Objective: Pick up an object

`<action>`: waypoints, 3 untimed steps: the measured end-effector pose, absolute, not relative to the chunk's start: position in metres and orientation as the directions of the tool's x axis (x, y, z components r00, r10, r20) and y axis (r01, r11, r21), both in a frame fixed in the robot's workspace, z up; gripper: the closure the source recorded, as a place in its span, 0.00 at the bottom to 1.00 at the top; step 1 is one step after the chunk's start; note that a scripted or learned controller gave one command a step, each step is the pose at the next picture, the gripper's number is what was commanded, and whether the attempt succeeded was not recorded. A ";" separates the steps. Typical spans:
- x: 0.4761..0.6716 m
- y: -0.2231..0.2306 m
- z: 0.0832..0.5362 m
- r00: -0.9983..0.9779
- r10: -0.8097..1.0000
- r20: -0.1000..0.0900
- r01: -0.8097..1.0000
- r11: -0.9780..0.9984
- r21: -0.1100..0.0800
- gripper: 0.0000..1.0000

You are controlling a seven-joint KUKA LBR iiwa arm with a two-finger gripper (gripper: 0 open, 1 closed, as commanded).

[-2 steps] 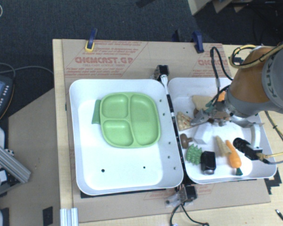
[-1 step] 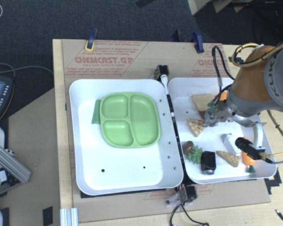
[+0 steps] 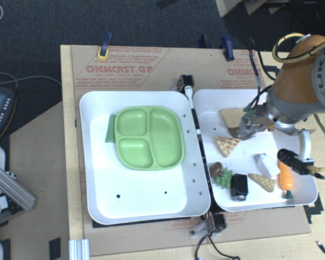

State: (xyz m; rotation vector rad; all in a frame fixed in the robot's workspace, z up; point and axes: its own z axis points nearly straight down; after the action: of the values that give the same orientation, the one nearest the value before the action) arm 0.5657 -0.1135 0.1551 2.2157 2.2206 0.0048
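Arm: we saw the arm (image 3: 300, 85) reaching in from the right over the right bin (image 3: 206, 145), orange band uppermost.
Gripper: the gripper (image 3: 248, 124) hung low in the upper middle of that bin.
Jaws: we could not tell whether the jaws were open or closed; the wrist and the slant hid them, and we saw nothing clearly between them.
Nearest thing: a tan slice (image 3: 231, 116) lay just left of the gripper, touching it or nearly so; we could not say which.
Second thing: a wedge (image 3: 227, 144) lay just below and left of the gripper, its point aimed down-left.
Axis: we judged the tan slice's long side ran roughly left to right, toward the gripper.
Farther things: a carrot (image 3: 285, 179), a black block (image 3: 239, 187) and a green sprig (image 3: 223, 179) lay well apart, along the near edge.
Left bin: it held a green tray (image 3: 150, 137).
Turning point: we judged the pick hung on a short shift left onto the tan slice.
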 end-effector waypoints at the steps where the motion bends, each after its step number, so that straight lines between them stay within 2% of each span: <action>1: 0.574 -0.106 0.207 -0.002 1.000 -0.002 1.000 0.002 0.007 1.00; 2: 0.575 -0.106 0.226 -0.001 1.000 -0.001 1.000 0.001 0.005 1.00; 3: 0.588 -0.062 0.221 -0.004 1.000 0.000 1.000 0.004 0.003 1.00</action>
State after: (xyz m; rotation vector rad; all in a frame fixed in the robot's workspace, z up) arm 0.5883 -0.0622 0.2214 2.2159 2.2237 0.0030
